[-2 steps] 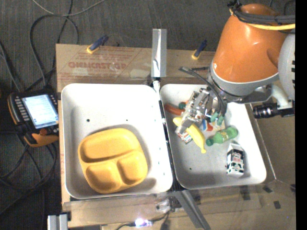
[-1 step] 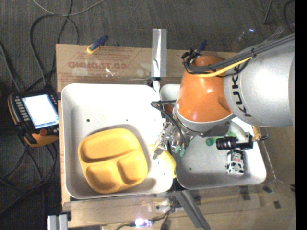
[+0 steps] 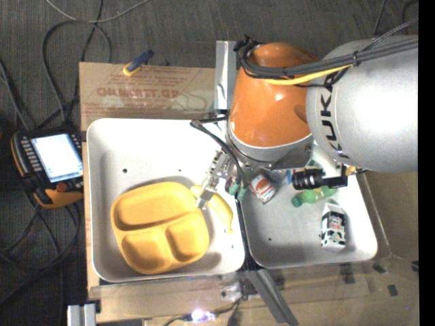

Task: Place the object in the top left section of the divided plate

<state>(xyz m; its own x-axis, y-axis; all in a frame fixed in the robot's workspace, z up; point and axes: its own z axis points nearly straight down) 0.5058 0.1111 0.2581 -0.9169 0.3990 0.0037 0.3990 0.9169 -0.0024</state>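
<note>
The divided plate (image 3: 160,226) lies in the left bin (image 3: 109,148), toward its front edge. A banana (image 3: 221,209) lies against the plate's right rim. In the right bin (image 3: 360,250), a carton (image 3: 334,227) sits near the front right corner, a bottle (image 3: 312,197) behind it.

You had dark grey carpet (image 3: 170,12) under the whole setup, with black cables (image 3: 64,32) looping loose across it at the top and down the left side. A brown cardboard sheet (image 3: 146,94) lay flat beside the bench, a small blue and yellow object (image 3: 137,62) on its far edge. A handheld pendant (image 3: 51,158) with a lit screen sat on the floor at left.
</note>
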